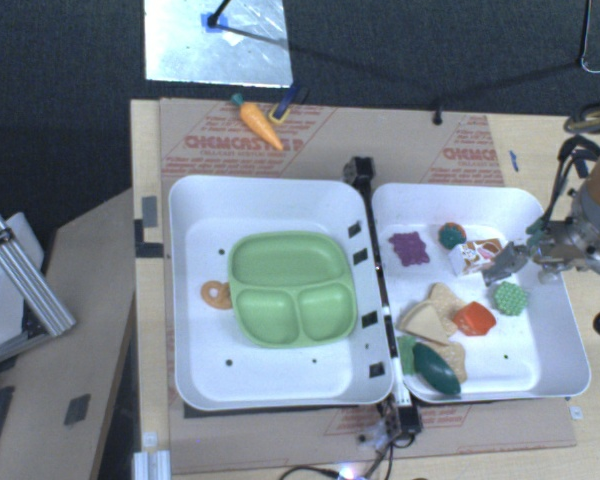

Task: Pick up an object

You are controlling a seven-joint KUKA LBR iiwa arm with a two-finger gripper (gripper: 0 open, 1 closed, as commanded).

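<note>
On the worktop two white bins stand side by side. The left bin carries a green divided plate near its middle, and a small orange ring lies just beside the plate, toward the left wall of the bin. Beyond the far edge of this bin, a toy carrot lies on the cardboard sheet.

The right bin holds the things that can be picked. Near its front left corner lies a dark green oval piece, partly on tan bread-like slices. A purple piece lies near the far left part, and a small round toy is near the far wall. A red piece is close to the middle, touching the slices. A white printed box lies toward the far right part, and a green dotted piece is near the right wall.

The jaws reach in from the right, low over the bin between the white box and the green dotted piece. I cannot tell how far they are open, and nothing is seen held in them.

I judge that the step in hand is the approach, and no object is lifted yet. The next move calls for a closing on one of these two near objects, and then a lift straight up.
</note>
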